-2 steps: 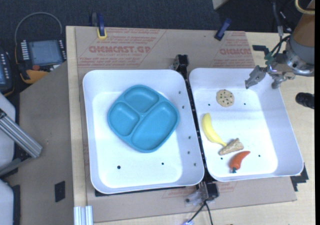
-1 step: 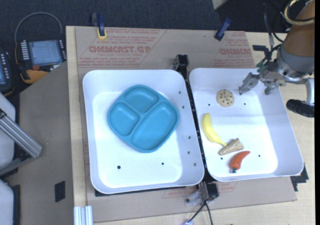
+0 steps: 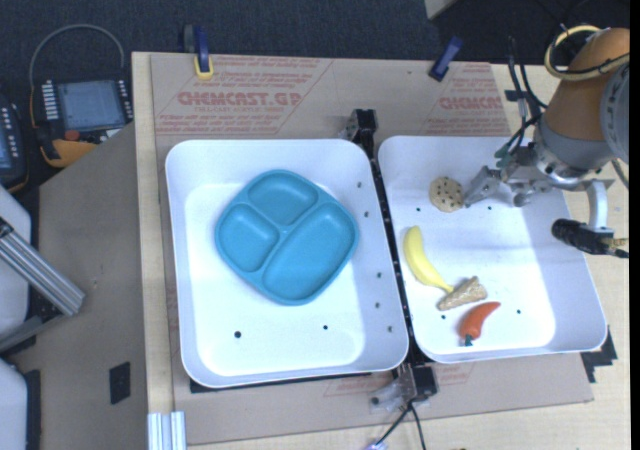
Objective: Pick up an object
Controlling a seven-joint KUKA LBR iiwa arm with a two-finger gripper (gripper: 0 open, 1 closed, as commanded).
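— Where is the cookie (image 3: 446, 193) found?

— It is seen in the right bin (image 3: 560, 328), near the top left corner. The claw (image 3: 490, 184) is held just beside it, on its right side. The cookie is not touched by the claw, and nothing is held between the fingers.

— How wide is the claw held?

— That cannot be told. The fingers are too small and blurry to be made out.

— What is the cookie like?

— It is round and bumpy, light brown with dark spots.

— What else is seen in that bin?

— A yellow banana (image 3: 423, 259) is laid lower down, smooth and curved. A pale, crumbly wedge of bread (image 3: 463, 294) is set against its lower end. A shiny red pepper (image 3: 479, 320) with a green stem is placed just below that. All three are well apart from the claw.

— And in the left bin (image 3: 200, 338)?

— A blue plate (image 3: 286, 236) is set there. It is smooth and split into three parts.

— Is anything in the way?

— The path between the claw and the cookie is not blocked. The bins are rested on a brown board (image 3: 300, 88) with red letters, and the grey arm (image 3: 580, 123) is reached in from the right.
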